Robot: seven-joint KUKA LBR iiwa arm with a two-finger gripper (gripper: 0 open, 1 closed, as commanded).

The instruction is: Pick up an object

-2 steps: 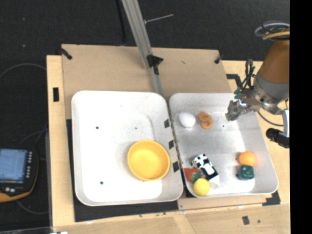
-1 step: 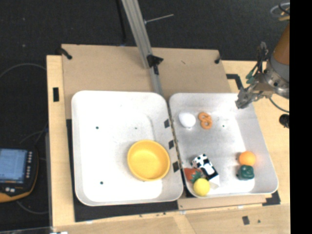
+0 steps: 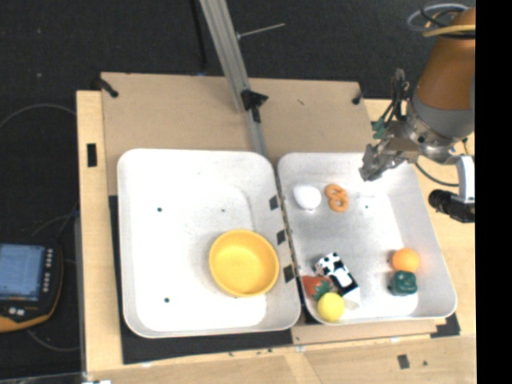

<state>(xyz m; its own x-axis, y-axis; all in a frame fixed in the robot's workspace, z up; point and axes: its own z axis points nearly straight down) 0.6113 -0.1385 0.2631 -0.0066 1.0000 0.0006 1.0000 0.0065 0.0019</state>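
Camera view: hand (image 3: 373, 166) sits over the far edge of the right bin (image 3: 428, 238), nothing seen between its fingers; can't tell how wide they are. Right bin contents: white object (image 3: 306, 197) and orange pretzel-shaped piece (image 3: 337, 198) at far left, well apart from the hand; orange ball (image 3: 406, 260) touching green object (image 3: 402, 283) near right; black-and-white toy (image 3: 337, 272), red piece (image 3: 314, 286) and yellow ball (image 3: 330, 306) clustered near left. Left bin (image 3: 160, 190) holds a yellow bowl (image 3: 243, 262).
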